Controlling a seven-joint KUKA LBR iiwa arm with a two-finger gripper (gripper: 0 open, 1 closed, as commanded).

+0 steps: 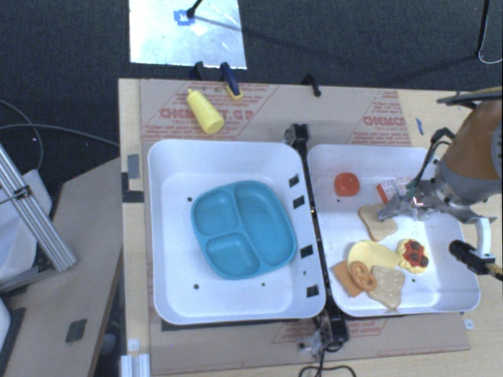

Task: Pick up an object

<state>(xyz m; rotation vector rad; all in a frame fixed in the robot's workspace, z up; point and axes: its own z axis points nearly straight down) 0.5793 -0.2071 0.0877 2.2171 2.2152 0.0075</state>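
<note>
- While the arm (471, 151) is reaching in from the right, its tool (391, 210) is hanging low over the right bin (464, 289), at the far edge of a beige slice of bread (377, 223); whether it is open or closed I cannot tell.
- A red round piece (346, 184) is lying in the far left part of that bin, apart from the tool.
- A small red and white packet (388, 189) is sitting just beyond the tool.
- Nearer the front, a yellow piece (376, 254), an orange slice (343, 276), a pretzel-shaped piece (362, 273) and a pale toast piece (387, 286) are crowding together, touching or overlapping.
- A small tart with red berries (413, 255) is lying just right of the yellow piece.
- A blue divided plate (244, 228) is lying in the middle of the left bin (169, 210).
- A yellow bottle (205, 111) is lying on its side on the worktop (346, 108), beyond the left bin.
</note>
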